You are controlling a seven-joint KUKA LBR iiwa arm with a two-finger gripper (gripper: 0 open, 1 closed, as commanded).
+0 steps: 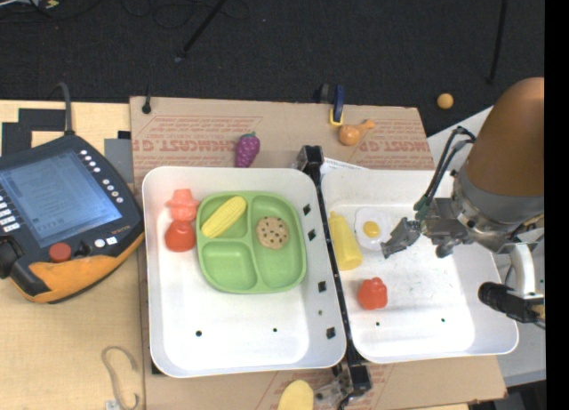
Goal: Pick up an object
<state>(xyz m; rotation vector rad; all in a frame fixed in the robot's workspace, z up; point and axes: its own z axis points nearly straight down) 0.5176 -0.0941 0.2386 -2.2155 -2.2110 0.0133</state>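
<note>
In the right bin [480, 333] lie a yellow bottle-shaped toy [344, 240], a fried-egg toy [371, 229] and a red toy pepper [372, 293]. My gripper [397, 238] hangs over the middle of this bin, just right of the egg and up and to the right of the red pepper. Nothing shows in its grasp. The grey arm with its orange band [508, 137] comes in from the right.
The left bin [231, 346] holds a green divided plate [233, 270] with a corn cob [221, 215] and a cookie [272, 232], plus a red-and-pink toy [180, 221]. Behind the bins lie purple grapes [246, 149] and an orange toy [353, 132]. A teach pendant [62, 213] lies at the left.
</note>
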